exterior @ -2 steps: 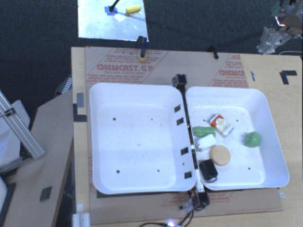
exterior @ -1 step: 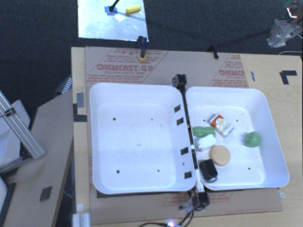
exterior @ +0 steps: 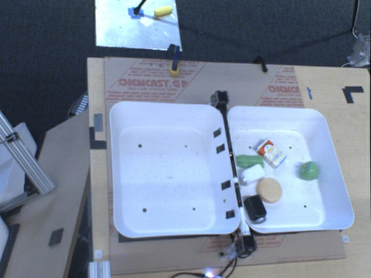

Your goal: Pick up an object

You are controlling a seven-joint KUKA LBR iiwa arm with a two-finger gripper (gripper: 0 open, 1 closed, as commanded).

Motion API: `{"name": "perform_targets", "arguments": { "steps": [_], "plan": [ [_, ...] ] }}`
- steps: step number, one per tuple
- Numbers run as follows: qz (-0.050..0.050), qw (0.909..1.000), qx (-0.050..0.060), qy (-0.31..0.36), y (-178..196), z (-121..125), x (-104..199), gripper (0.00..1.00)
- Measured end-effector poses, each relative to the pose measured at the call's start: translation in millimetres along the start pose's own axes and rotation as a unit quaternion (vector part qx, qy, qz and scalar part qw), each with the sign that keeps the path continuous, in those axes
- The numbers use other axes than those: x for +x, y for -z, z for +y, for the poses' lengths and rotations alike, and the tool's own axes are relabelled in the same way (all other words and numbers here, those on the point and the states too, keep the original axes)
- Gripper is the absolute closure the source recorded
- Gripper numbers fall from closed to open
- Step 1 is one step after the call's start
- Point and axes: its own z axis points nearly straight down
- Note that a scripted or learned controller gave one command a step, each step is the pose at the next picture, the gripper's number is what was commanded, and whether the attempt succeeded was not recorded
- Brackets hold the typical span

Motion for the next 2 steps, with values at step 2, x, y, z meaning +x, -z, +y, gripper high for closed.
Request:
{"name": "perform_targets", "arguments": {
  "steps": [2],
  "plan": [
    [0.0,1.0,-0.003,0.004,73.5,2.0,4.6,1.0]
  ]
}}
